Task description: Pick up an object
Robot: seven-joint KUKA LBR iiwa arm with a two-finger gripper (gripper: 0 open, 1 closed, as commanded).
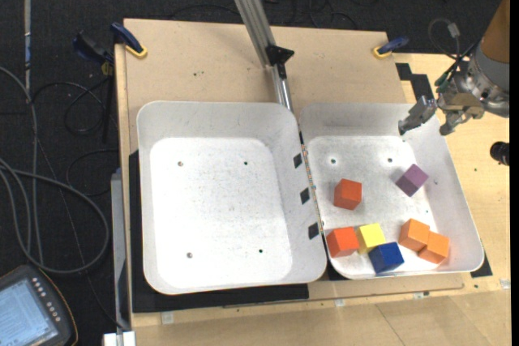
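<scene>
Inside right bin (454, 198): four orange blocks (348, 194), one purple (412, 180), yellow (371, 236), blue (387, 257).

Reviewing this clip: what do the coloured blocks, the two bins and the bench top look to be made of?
Blocks, such as the purple block and blue block: probably painted wood or foam, given flat matte colour and crisp edges; uncertain. Left bin and right bin: likely moulded plastic, white, speckled, with rounded corners. Bench top: looks like plywood or fibreboard, tan and unfinished.

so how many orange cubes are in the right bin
4. One sits alone mid-bin, one at the near edge beside the yellow cube, and two touching in the near right corner. None looks hidden.
</scene>
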